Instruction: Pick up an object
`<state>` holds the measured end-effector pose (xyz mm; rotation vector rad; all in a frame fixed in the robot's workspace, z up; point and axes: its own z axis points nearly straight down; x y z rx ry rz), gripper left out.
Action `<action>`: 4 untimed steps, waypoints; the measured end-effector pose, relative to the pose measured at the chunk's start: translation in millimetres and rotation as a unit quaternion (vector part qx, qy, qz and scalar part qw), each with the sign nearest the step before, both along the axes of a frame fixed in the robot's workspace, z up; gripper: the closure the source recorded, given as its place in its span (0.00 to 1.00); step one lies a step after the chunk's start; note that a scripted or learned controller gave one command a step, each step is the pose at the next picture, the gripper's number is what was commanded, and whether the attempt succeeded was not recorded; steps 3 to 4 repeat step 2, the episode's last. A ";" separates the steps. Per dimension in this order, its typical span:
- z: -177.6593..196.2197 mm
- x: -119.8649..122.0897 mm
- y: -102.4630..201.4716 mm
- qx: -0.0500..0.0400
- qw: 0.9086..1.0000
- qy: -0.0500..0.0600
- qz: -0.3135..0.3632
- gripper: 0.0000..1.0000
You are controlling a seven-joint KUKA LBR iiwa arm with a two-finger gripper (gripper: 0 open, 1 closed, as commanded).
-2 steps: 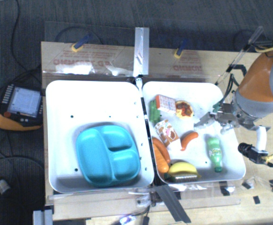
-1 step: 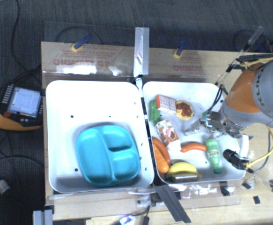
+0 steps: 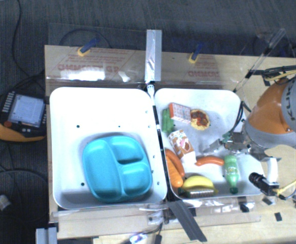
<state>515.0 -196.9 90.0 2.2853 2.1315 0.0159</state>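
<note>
The right bin [image 3: 216, 96] holds several toy foods. A green bottle [image 3: 231, 171] lies near its right wall, with a red-orange sausage [image 3: 209, 161] just left of it. A yellow banana [image 3: 197, 182] and a carrot [image 3: 174, 169] lie along the front. A small packet [image 3: 182, 143] sits mid-bin, a red-and-white box [image 3: 179, 113] and a round pizza piece [image 3: 200, 119] at the back, and a green vegetable [image 3: 165, 121] by the left wall. My gripper [image 3: 228, 142] hangs low over the bin's right side, just above the bottle's top and the sausage.
The left bin [image 3: 66, 111] holds a blue divided tray [image 3: 117, 168]. The arm's orange band [image 3: 269, 117] and wrist overhang the right bin's right wall. A handheld device [image 3: 21, 117] lies off the bench at left. Clamps [image 3: 87, 47] sit at the bench's back edge.
</note>
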 end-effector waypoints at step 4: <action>1.4 -19.7 -5.0 0.010 0.999 0.001 -0.039 0.00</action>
